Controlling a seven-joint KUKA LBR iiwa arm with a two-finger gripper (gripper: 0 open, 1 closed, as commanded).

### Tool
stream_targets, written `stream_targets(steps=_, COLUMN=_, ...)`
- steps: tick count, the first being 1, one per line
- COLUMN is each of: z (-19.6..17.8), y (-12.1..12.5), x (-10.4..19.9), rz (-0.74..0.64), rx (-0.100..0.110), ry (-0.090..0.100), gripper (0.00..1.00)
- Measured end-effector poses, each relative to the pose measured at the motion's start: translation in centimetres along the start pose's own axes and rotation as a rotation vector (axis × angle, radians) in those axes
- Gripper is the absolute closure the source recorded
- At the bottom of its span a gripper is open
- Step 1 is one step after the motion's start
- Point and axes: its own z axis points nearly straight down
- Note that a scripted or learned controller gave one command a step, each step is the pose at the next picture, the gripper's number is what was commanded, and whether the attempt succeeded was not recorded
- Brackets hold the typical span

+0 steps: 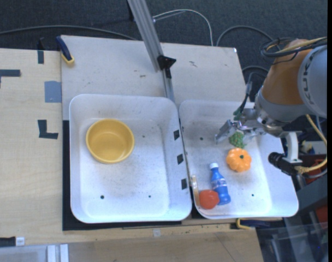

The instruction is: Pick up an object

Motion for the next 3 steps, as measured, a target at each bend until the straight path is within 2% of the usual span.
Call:
stream_targets(steps=1, z=6.2, y=0.6, x=0.2, rz=0.000, rx=-0.001, ry=0.000, gripper=0.00)
stream_targets(steps=2, z=4.8, y=0.7, x=0.3, rz=-0.001, rx=-0.005, ry=0.000, gripper=1.00)
stream_targets(steps=3, z=-1.1, y=1.5, x=0.0, rz=0.001, rx=-0.011, ry=-0.002, gripper=1.00)
